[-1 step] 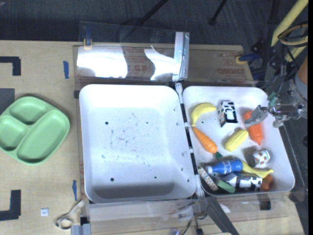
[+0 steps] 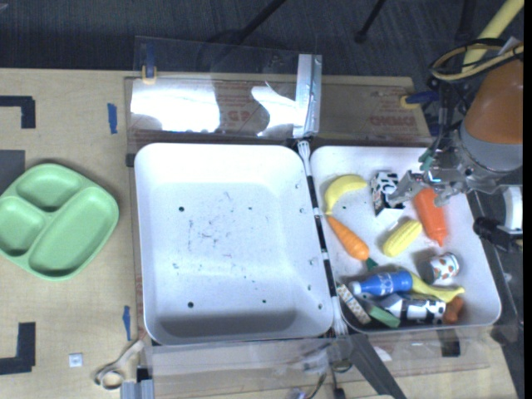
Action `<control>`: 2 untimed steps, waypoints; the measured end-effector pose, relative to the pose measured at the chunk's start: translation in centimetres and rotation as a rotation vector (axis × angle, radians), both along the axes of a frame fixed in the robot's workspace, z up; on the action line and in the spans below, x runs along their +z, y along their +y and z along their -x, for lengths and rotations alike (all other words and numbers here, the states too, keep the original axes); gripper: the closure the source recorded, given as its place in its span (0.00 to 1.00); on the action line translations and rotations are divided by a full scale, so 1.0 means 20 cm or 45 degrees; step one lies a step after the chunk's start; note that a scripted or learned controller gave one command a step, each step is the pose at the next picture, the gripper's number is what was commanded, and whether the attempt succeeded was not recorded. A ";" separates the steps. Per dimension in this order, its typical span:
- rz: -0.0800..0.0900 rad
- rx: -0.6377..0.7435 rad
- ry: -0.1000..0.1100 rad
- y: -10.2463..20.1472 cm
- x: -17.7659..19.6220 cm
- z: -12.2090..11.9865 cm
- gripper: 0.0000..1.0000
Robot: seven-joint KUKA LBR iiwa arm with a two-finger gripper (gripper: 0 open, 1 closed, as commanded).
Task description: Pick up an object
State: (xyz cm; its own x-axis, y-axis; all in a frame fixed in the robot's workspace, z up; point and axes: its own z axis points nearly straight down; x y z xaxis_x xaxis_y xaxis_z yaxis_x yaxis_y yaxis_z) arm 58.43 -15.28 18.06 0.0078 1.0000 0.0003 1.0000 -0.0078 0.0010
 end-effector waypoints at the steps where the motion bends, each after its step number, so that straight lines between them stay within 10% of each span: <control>1: 0.000 0.000 0.000 0.00 0.00 0.00 0.00; 2: -0.002 0.132 -0.001 -0.01 -0.40 -0.21 0.00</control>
